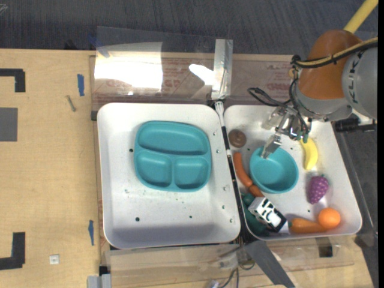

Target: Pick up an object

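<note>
My gripper (270, 135) hangs over the upper left part of the right bin (348, 179), at the far rim of a teal bowl (275, 171). Its fingers stand open, the lower fingertip (271, 147) just over the bowl's rim, and nothing lies between them. Around the bowl lie a brown round piece (238, 138), an orange sausage-shaped piece (243, 171), a yellow banana (309, 153), purple grapes (318, 188), an orange (329, 218), a carrot (305, 225) and a black-and-white object (267, 212) on top of something dark green.
The left bin (117, 209) holds a teal divided plate (173, 155). A clear plastic sheet and a strip of tape (222, 68) lie behind the bins. The bins' shared wall (227, 161) runs just left of the sausage-shaped piece.
</note>
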`<act>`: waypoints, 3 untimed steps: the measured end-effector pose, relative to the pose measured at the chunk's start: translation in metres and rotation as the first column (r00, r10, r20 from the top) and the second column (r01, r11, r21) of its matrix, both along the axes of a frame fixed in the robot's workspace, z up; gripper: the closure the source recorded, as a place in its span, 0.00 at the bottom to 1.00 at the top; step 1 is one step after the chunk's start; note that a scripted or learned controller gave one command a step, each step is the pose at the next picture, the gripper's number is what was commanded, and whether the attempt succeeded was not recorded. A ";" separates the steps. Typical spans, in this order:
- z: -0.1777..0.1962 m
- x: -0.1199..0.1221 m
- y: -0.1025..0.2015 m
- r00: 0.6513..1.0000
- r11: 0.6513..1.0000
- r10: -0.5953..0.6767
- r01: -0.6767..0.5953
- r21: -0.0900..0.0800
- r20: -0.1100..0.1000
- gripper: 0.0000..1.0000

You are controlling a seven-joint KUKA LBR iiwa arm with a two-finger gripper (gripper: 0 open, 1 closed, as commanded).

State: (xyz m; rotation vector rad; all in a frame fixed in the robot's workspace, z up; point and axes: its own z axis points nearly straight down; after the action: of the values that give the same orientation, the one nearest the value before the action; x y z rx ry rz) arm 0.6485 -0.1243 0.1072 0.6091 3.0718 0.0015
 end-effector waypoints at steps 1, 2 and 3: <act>-0.014 -0.094 0.009 0.999 0.999 -0.045 0.045 -0.002 0.009 0.00; 0.005 -0.084 0.005 0.998 0.999 -0.045 0.046 -0.012 0.048 1.00; -0.012 -0.012 0.020 0.992 0.992 -0.124 0.124 -0.007 0.007 1.00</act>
State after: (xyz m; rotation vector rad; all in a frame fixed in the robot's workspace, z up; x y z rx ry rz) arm 0.6368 -0.1041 0.0950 0.7970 3.0204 -0.0090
